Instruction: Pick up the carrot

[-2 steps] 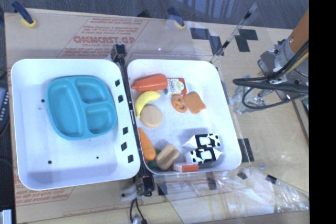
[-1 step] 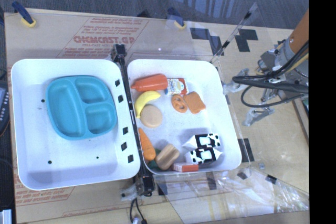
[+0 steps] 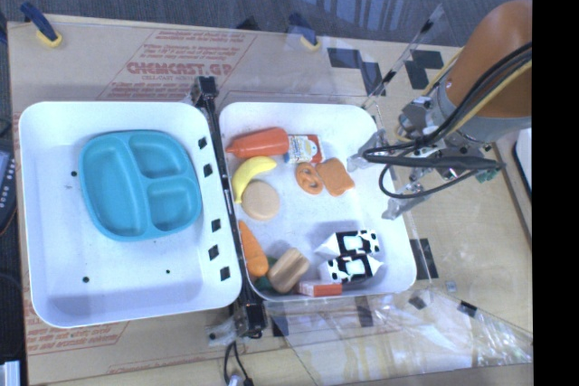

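The carrot (image 3: 253, 250) is a short orange stick lying along the left wall of the right bin (image 3: 391, 241), near its front. One end rests against a tan bread piece (image 3: 288, 269). My gripper (image 3: 381, 182) hangs over the right rim of that bin, well to the right of the carrot and apart from it. Its two grey fingers (image 3: 369, 151) are spread, so it is open with nothing between them. The grey arm with its orange band (image 3: 496, 59) reaches in from the right, trailing black cables.
Around the carrot lie a banana (image 3: 251, 175), a beige round piece (image 3: 261, 201), a red-orange sausage (image 3: 258, 142), an orange pretzel (image 3: 308, 178) and a black-and-white checkered block (image 3: 355, 256). The left bin (image 3: 45, 221) holds a blue divided plate (image 3: 140, 183).
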### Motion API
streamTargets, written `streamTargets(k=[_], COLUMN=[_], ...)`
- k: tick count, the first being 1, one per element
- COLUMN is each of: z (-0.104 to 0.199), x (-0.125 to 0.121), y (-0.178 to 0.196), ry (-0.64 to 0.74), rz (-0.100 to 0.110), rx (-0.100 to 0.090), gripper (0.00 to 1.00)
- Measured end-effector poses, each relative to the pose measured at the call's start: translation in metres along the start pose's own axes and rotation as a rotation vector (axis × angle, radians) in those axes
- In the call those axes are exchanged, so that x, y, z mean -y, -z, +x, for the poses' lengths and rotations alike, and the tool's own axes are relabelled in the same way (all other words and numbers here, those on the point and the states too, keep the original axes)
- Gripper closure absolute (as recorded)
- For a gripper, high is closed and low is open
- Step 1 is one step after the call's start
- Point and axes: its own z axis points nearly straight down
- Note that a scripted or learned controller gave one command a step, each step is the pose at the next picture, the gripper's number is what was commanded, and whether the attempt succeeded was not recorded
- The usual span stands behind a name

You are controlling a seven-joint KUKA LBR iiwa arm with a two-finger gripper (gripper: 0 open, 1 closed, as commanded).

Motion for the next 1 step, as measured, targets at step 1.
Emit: streamTargets(k=[1], z=[-0.0113], x=[-0.0327], y=[-0.142], ry=[-0.054], rz=[-0.005], rx=[-0.003], gripper=[0.0])
